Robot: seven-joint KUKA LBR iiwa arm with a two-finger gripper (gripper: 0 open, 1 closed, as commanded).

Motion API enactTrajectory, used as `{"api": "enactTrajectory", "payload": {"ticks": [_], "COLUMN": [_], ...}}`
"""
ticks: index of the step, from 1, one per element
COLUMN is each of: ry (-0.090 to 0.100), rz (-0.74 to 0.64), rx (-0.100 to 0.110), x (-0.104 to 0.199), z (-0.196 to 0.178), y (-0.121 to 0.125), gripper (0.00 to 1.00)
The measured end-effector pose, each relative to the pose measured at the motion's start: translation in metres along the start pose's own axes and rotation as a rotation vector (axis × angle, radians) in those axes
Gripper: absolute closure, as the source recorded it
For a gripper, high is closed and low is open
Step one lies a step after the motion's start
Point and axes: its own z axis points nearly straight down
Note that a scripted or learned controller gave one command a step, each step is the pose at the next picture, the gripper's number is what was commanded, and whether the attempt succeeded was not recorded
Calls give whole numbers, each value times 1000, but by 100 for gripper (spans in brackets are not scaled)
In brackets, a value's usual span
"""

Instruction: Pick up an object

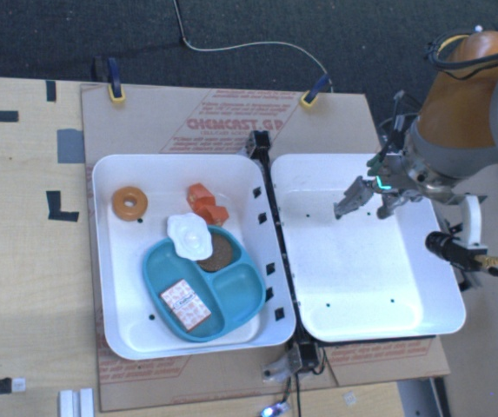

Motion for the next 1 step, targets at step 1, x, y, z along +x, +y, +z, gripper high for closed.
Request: {"api": "enactTrajectory", "payload": {"ticks": [1], "ry": [0], "rz": [0], "rx": [-1], "x": [0], "z": [0], "y": [0], "gripper": [0]}}
